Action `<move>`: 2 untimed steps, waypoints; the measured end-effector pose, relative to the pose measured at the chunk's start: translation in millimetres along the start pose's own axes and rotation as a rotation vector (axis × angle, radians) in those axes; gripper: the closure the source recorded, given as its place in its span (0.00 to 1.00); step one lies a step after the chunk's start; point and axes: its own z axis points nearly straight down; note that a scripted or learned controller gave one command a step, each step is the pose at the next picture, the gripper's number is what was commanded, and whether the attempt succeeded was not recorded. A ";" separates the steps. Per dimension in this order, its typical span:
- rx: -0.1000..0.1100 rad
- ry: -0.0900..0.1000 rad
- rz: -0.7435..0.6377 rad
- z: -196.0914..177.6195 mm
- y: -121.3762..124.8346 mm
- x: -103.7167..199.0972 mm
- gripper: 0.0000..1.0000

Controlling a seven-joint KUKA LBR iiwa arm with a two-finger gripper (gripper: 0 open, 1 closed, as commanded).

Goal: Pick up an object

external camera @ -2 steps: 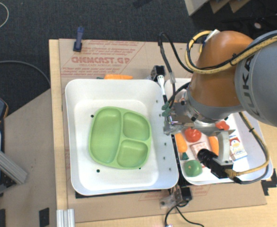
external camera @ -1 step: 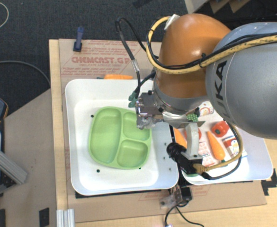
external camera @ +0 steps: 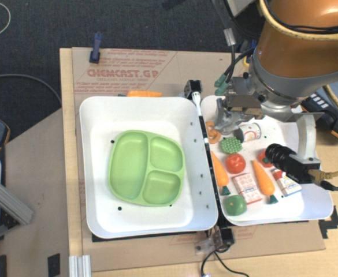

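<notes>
A green divided plate (external camera: 147, 168) lies flat in the left bin (external camera: 93, 154), which stands on the bench (external camera: 70, 126). Just beside it, the right bin (external camera: 316, 203) holds the toy food: a carrot (external camera: 220, 170) along its left wall, a green pepper (external camera: 236, 204) near the front corner, a red tomato (external camera: 236, 163) with a green bumpy piece (external camera: 232, 145) behind it, a small red-and-white box (external camera: 247, 188), and a second carrot (external camera: 264, 180). The jaws (external camera: 226, 123) hang low over the back left of this bin, near the bumpy piece; whether they are spread or pinching anything cannot be told.
</notes>
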 end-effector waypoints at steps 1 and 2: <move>0.011 -0.001 -0.011 10.1 12.0 50.2 1.00; 0.030 -0.005 -0.006 147.8 -7.2 66.9 1.00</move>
